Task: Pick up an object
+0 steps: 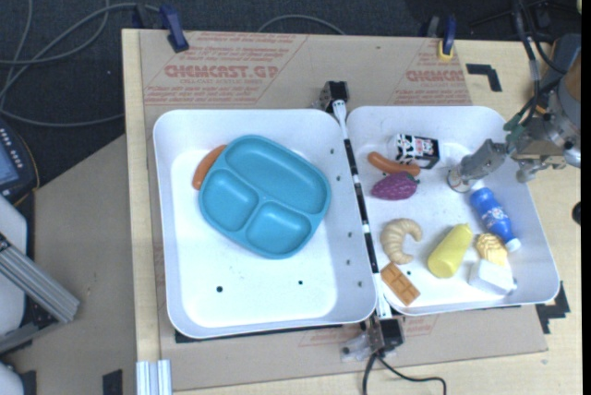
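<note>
The right bin [528, 210] holds several toy items: a black-and-white carton [416, 147], a red sausage [392, 165], a purple piece [394, 187], a croissant [401, 238], a yellow block [449, 251], a blue bottle [490, 215], a corn cob [490, 245], a white block [492, 276] and a brown waffle [401, 283]. My gripper [461, 175] reaches in from the right and hangs over the upper right part of this bin. It is just above the blue bottle's top and right of the carton. Nothing is seen held.
The left bin [185, 245] carries a blue divided plate [264, 196] with an orange item [205, 166] poking out at its left edge. A black clamp [335, 94] sits at the top where the bins meet. Cables lie on the dark floor behind.
</note>
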`<state>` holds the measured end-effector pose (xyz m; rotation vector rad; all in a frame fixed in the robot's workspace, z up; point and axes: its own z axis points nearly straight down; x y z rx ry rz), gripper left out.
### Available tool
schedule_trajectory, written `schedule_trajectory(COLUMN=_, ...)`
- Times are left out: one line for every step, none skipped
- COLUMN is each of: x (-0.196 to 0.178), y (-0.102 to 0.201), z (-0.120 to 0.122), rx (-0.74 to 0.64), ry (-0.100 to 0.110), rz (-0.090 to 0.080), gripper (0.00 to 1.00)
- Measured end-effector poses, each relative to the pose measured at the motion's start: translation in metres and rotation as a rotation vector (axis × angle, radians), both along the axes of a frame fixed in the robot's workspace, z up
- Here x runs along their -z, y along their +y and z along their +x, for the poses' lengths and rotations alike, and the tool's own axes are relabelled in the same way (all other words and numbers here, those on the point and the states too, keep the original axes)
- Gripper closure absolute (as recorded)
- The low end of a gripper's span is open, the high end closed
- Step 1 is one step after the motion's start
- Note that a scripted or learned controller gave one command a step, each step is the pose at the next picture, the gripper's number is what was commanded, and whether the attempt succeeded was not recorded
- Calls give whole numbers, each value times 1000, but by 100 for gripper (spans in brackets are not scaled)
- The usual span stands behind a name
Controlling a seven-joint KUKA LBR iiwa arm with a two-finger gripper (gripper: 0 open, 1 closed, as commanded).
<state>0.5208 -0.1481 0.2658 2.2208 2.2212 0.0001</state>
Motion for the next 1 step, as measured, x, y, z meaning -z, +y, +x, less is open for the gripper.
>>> schedule_trajectory(x=124, y=-35, z=-8, rx=4, ry=12, rz=2, gripper=0)
